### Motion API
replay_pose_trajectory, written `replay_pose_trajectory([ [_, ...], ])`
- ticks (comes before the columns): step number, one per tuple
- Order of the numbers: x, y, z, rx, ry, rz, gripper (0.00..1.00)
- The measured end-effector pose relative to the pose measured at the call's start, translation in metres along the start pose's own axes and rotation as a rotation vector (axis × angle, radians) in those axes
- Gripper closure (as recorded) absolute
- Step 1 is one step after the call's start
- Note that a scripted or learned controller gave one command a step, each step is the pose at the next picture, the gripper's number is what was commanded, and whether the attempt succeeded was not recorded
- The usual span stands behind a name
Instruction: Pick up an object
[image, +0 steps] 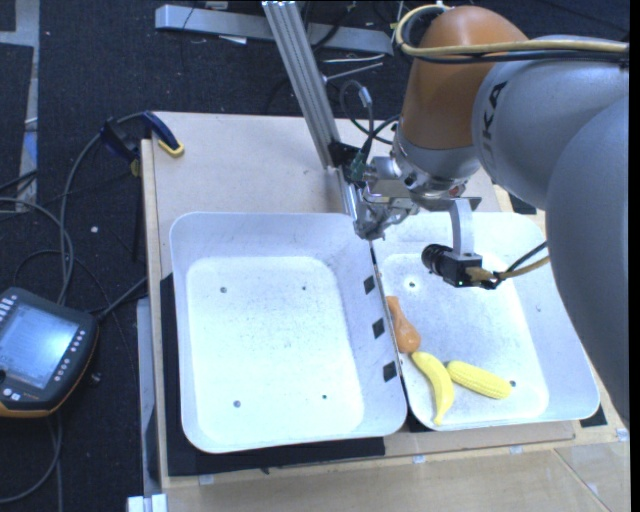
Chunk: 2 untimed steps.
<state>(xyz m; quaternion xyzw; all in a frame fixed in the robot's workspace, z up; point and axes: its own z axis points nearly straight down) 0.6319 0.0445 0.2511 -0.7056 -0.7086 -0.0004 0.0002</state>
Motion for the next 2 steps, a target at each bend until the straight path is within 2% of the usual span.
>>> replay_pose_trajectory([
  [1, 0.0436, 0.011, 0.0205, 0.002, 0.0, 0.001, 1.0],
  [2, 0.0414, 0.0113, 0.0193, 0.001, -0.001, 0.004, 0.0],
])
